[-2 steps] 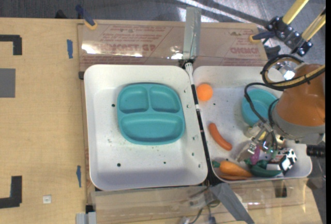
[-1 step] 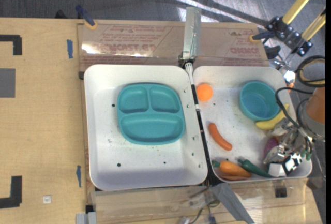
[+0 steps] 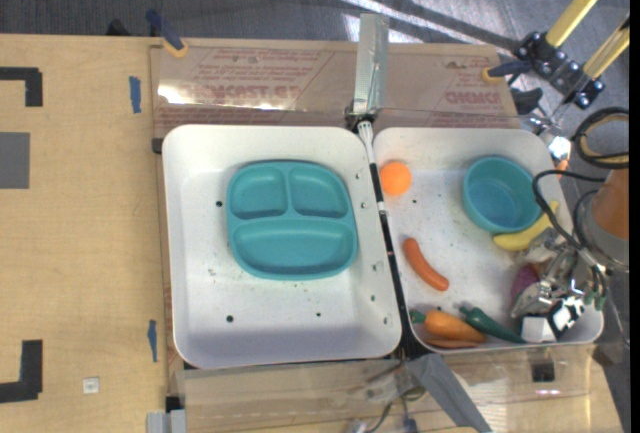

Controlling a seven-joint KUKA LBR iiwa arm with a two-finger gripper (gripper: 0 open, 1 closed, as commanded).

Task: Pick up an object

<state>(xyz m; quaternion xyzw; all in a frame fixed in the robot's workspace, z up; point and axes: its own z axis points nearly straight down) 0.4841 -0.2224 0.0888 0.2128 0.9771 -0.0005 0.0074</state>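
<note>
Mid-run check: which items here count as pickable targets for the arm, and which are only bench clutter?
Pickable, in the right bin:
orange ball
teal bowl
banana
sausage
carrot
purple item, by the gripper

Just lying about:
teal divided plate in the left bin
blue tape

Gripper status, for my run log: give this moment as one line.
gripper: low, right bin near corner | beside purple item | grasp: unclear
</note>
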